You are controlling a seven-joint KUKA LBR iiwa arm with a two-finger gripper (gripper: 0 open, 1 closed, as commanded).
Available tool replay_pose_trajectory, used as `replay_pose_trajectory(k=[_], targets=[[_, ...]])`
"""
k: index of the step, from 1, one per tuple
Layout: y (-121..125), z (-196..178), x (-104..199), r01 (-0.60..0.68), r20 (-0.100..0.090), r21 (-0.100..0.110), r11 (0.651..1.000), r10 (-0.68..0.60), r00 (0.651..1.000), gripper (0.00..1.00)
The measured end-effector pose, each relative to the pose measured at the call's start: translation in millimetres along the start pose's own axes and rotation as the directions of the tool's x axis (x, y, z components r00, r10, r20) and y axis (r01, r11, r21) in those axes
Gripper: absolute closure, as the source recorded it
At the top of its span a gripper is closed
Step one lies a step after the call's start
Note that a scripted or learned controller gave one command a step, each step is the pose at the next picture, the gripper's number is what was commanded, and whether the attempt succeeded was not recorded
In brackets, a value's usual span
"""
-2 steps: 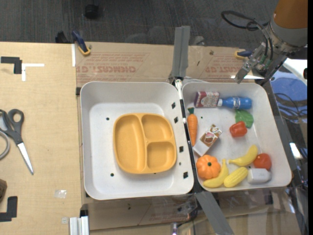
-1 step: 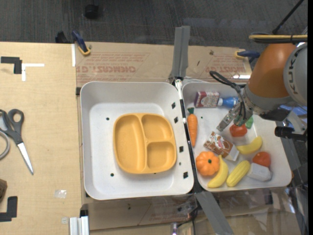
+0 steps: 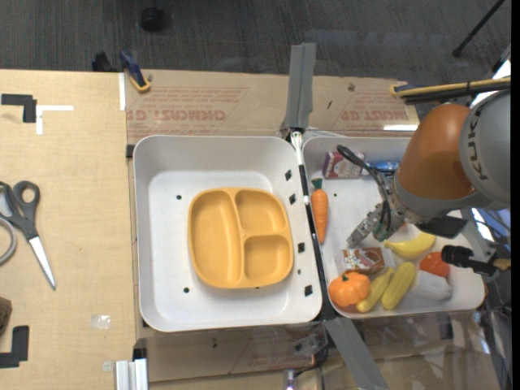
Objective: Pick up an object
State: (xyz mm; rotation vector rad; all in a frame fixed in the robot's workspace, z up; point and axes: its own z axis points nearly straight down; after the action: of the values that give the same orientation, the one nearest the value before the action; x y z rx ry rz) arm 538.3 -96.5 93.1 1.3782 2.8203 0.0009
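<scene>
A yellow-orange divided plate (image 3: 240,237) lies in the white left bin (image 3: 154,218), and the white right bin (image 3: 345,203) holds an orange carrot (image 3: 319,211), a yellow banana (image 3: 411,244) and an orange pumpkin (image 3: 349,289).

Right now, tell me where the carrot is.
The carrot lies in the right bin, against its left wall beside the divider, above the orange pumpkin and left of the gripper.

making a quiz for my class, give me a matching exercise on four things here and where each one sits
Things:
1. tray
2. carrot
3. scissors
4. banana

Places:
A. on the bench, left of both bins
B. right bin, along its left wall
C. left bin, in the middle
D. right bin, just under the arm

Pairs: 1-C, 2-B, 3-A, 4-D
</scene>
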Motion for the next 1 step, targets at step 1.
replay_pose_trajectory(k=[1], targets=[[83.9,-0.6,-74.7,-0.12,0.002,0.0,0.993,0.12,0.993,1.0]])
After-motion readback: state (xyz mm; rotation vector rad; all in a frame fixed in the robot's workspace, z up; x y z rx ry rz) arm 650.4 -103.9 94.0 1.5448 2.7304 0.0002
